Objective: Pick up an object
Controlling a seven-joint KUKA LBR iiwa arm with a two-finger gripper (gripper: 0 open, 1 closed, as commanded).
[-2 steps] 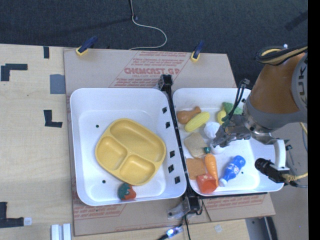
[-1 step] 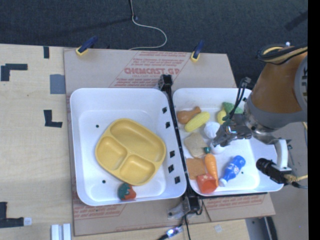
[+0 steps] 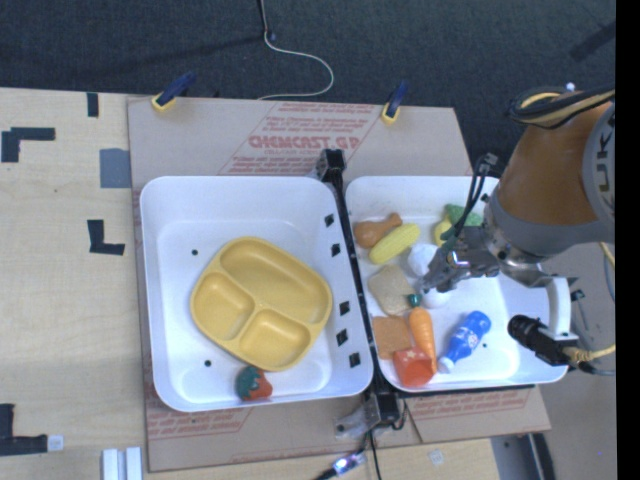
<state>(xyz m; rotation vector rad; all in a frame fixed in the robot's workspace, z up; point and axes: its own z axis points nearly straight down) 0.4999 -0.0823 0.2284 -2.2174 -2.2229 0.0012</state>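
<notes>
Toys (image 3: 412, 298) heaped in right bin (image 3: 500, 368): smooth tapered carrot (image 3: 423, 332), blue-and-white bottle (image 3: 465, 338), yellow corn (image 3: 394, 243), brown drumstick (image 3: 376, 232), flat tan slice (image 3: 390, 288), red lump (image 3: 414, 369). Gripper (image 3: 437, 273) low over pile's middle, beside the slice; open or closed, cannot tell. In left bin (image 3: 160, 268): glossy yellow three-part plate (image 3: 261, 302), rounded corners, and small red-green piece (image 3: 253, 384) at near edge. Cardboard (image 3: 290, 138) beneath both.

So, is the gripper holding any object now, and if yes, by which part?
It cannot be told. The gripper is low in the right bin, among the toy foods, but nothing is clearly seen between its fingers.
</notes>
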